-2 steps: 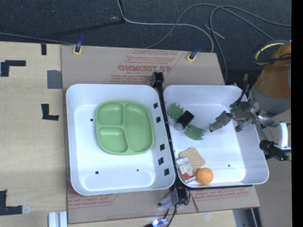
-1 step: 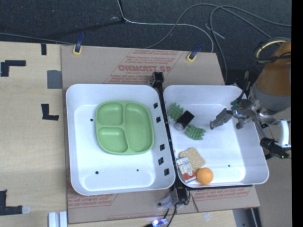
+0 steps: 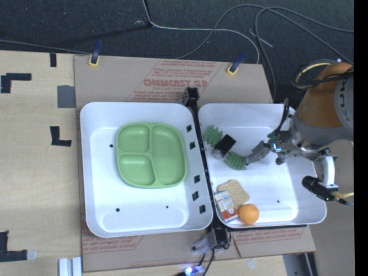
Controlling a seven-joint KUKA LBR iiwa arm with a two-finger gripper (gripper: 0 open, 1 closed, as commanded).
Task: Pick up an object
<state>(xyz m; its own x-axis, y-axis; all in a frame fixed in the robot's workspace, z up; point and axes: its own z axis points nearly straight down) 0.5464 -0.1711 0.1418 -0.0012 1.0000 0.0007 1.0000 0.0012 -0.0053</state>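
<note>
My gripper (image 3: 268, 155) hangs low over the middle of the right bin (image 3: 299, 209). It is open, and nothing lies between its fingers. The left finger (image 3: 256, 152) reaches toward a green bristly object (image 3: 234, 161) and ends right beside it. A black and grey cylinder (image 3: 223, 145) and a second green spiky piece (image 3: 214, 134) lie just left of that. Toward the bin's front sit a tan cracker (image 3: 233, 191), a red and white packet (image 3: 226, 206) and an orange ball (image 3: 248, 214).
The left bin (image 3: 100, 211) holds a green divided plate (image 3: 152, 155). A black divider with clips (image 3: 198, 154) runs between the bins. The arm's orange band and grey wrist (image 3: 322, 108) stand over the right bin's right rim. Cables lie beyond the bench.
</note>
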